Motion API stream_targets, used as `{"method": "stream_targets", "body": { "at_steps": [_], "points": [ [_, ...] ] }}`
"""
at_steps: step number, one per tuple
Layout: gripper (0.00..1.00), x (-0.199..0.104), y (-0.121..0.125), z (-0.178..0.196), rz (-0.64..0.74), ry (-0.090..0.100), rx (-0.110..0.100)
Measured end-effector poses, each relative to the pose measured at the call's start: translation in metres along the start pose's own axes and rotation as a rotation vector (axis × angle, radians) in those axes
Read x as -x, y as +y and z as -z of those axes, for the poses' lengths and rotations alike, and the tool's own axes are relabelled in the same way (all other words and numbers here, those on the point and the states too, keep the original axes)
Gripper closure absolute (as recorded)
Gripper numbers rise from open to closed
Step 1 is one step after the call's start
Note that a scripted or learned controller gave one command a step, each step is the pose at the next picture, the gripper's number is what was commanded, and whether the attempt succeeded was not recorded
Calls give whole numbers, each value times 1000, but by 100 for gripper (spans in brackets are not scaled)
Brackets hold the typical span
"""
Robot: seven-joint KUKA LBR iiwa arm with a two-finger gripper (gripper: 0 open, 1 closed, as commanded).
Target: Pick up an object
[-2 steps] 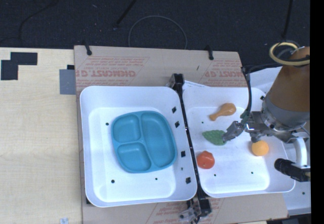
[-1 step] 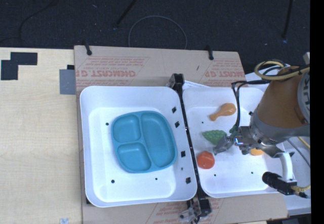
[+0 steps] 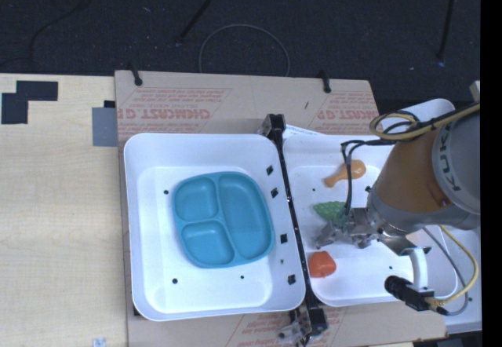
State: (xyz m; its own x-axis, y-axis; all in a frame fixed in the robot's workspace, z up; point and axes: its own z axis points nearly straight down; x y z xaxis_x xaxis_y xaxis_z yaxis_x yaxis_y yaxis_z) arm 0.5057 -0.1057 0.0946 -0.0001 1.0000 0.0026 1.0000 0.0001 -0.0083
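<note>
Claw (image 3: 333, 234) tips indistinct beside green object (image 3: 330, 210).

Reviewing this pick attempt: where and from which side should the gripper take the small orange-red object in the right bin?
Grip the orange-red object across its rounded body, coming straight down from above. It lies apart from the green item, but close to the divider, so side approaches look cramped.

Divided tray (image 3: 222, 219) in left bin (image 3: 149, 157); three objects in right bin (image 3: 314, 149).

Blue tray (image 3: 222, 218): glossy plastic. White bins (image 3: 149, 180): smooth plastic. Board (image 3: 235, 102) under bins: matt cardboard.
</note>
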Motion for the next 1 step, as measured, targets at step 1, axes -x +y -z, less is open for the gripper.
{"method": "stream_targets", "body": {
  "at_steps": [1],
  "points": [
    [0,0,0,-7,-4,-1,4]
  ]
}}
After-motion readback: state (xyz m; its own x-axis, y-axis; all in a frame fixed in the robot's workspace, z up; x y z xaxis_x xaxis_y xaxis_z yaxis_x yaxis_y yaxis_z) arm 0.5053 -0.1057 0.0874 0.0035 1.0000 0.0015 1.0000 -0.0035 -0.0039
